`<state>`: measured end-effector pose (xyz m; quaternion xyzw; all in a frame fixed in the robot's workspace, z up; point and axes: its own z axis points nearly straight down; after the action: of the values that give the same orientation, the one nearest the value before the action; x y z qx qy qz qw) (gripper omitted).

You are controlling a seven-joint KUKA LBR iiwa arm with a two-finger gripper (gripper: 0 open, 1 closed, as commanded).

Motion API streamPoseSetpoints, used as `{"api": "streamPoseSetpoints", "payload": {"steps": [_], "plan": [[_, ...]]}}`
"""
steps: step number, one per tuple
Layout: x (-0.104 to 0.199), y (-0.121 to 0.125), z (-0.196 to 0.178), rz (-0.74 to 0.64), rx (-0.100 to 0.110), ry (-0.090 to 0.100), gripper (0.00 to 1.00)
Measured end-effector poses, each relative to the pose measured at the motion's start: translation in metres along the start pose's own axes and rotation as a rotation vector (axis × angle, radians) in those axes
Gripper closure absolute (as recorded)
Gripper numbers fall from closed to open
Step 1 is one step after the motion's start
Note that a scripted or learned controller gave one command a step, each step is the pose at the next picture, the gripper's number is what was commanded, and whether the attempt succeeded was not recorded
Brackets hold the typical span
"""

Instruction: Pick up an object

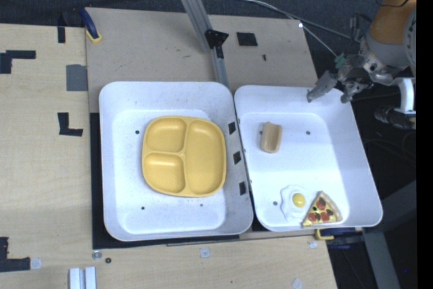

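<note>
one bread piece (270, 137) lies well apart from gripper (331, 90).

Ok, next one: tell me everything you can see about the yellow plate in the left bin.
The yellow plate is a rounded-square dish that looks like matte plastic, divided by raised ridges into three compartments: two smaller ones on the camera view's left, one long one on the right. It lies flat and right side up near the middle of the left bin, turned slightly askew to the walls. It rests on the bin floor. The gripper is far off, over the right bin's far corner.
</note>
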<state>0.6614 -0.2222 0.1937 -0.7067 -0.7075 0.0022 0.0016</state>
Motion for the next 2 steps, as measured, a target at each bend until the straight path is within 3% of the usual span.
{"api": "streamPoseSetpoints", "payload": {"steps": [2], "plan": [[0.007, -0.008, 0.111, -0.002, -0.006, -0.002, 0.00]]}}
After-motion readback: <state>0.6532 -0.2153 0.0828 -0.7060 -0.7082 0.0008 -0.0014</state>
